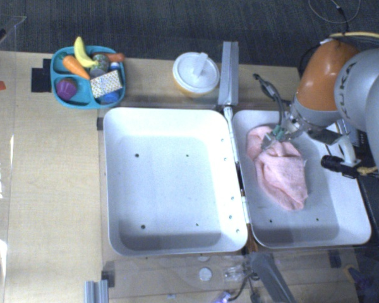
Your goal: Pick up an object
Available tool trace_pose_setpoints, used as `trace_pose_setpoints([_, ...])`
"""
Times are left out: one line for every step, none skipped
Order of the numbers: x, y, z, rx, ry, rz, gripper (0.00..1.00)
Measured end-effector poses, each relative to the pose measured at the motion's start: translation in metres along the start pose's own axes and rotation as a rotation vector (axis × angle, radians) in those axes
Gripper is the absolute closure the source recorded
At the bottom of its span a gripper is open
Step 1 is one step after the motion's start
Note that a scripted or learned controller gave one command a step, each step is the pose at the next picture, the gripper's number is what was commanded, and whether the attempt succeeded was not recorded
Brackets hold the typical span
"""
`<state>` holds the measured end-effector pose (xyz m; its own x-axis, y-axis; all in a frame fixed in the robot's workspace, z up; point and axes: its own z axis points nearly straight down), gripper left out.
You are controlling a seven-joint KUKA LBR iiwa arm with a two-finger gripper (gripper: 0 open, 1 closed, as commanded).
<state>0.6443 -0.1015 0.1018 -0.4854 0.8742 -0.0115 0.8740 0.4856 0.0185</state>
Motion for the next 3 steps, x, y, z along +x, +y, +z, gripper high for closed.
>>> trace_pose_setpoints([0.0,0.0,0.0,0.0,0.0,0.0,0.0])
trace_pose_setpoints([0.0,0.003,-0.012,-0.006,-0.004,-0.005,1.0])
trace_pose_setpoints([0.0,0.003,-0.012,-0.006,-0.004,-0.005,0.0])
